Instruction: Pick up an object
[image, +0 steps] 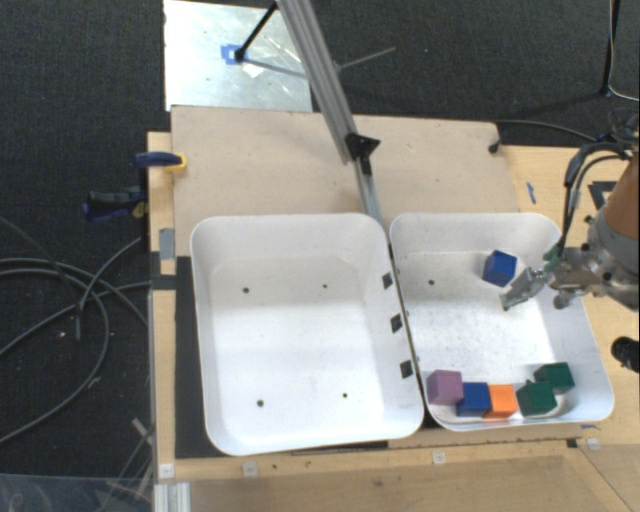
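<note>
Lying beside end effector (522, 291): blue cube (500, 267)

Two shallow white bins look like smooth, slightly glossy plastic: the left bin (290, 330) and the right bin (470, 320). Beneath them, the desk (300, 160) is matt tan board, like pressed wood. Above the right bin, the gripper (530, 287) looks like dull grey metal. Beyond the desk, the floor (70, 100) is dark, rough carpet. A slanting pole (325, 75) behind the left bin appears brushed metal.
</note>
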